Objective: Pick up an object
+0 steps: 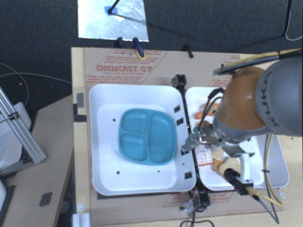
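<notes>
Item logged from my remote station: right bin (279, 174), taken as landmark, on the counter (156, 63). The arm (255, 103) hung low over this bin's near-left part, covering most of its contents. Gripper (226, 152): buried under the wrist, so I could not tell its state. Candidate objects: an orange piece (207, 111) at the bin's far-left, a red-and-white printed packet (204, 156) against its left wall, a tan piece (227, 164) just right of that packet. I judged the packet and tan piece nearest, roughly beneath the gripper. Left of the bin: second bin (102, 126) holding a blue divided plate (147, 136).
</notes>
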`<state>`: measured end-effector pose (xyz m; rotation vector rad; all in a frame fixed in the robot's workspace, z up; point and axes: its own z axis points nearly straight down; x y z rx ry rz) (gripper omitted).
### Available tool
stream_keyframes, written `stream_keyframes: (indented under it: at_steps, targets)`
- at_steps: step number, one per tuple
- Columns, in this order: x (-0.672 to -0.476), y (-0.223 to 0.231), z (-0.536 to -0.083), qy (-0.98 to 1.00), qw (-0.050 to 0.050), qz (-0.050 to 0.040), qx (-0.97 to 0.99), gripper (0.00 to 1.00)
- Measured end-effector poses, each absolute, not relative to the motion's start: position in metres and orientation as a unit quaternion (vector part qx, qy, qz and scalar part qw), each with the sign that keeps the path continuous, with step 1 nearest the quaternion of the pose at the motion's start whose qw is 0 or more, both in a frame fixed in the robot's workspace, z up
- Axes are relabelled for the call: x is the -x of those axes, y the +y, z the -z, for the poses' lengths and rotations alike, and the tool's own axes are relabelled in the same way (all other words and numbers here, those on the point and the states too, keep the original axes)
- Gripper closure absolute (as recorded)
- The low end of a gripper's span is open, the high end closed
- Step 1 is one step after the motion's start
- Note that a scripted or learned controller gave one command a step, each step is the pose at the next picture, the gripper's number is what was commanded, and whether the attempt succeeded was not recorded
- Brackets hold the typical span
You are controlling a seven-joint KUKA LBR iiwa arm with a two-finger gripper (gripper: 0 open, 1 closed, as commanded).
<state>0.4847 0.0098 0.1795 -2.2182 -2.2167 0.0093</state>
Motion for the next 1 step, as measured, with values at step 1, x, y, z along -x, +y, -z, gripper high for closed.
stream_keyframes:
  at_steps: [1]
  targets:
    - [-0.4886,0.0087,-0.3901,-0.709,-0.007,0.0082,0.705,0.0]
